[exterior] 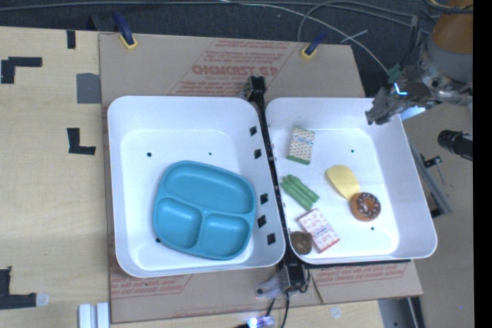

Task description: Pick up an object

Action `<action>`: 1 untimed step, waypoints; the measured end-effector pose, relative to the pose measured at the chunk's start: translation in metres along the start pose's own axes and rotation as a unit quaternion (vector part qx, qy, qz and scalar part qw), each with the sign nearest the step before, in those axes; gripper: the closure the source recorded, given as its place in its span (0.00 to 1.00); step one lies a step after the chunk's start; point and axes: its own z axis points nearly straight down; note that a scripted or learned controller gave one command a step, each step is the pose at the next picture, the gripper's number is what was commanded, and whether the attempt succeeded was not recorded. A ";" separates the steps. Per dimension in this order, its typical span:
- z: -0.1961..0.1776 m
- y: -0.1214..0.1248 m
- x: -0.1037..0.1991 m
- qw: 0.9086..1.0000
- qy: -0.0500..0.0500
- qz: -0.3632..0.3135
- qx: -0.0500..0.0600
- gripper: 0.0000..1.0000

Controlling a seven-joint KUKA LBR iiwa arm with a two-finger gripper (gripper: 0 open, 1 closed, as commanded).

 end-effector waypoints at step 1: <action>0.015 0.010 0.059 1.000 0.001 -0.002 0.003 1.00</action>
